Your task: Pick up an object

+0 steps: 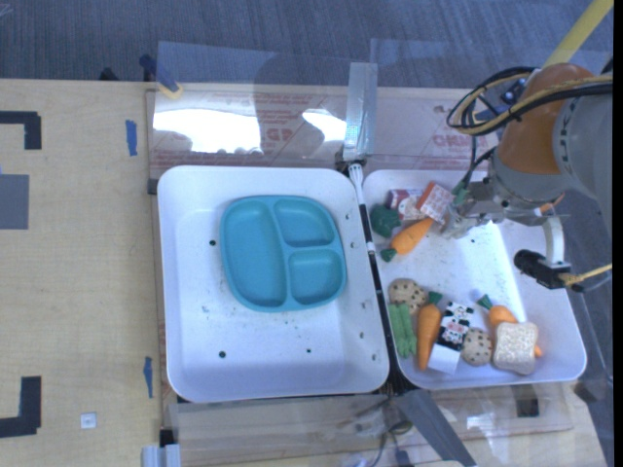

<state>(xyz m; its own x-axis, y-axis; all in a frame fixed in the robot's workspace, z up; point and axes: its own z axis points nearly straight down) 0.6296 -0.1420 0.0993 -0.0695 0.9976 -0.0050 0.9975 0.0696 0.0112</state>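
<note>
In the right bin point(569, 343), orange toy carrot point(413, 234) with green top, tool point(458, 217) just beside it, grip state unclear

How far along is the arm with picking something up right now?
Done: the end effector has reached into the right bin, low at its far end beside the upper carrot. In hand: nothing visibly held. Left: grasping and lifting an item. The carrot, cookie and bread slice all lie in the bin; the blue tray sits in the left bin.
</note>
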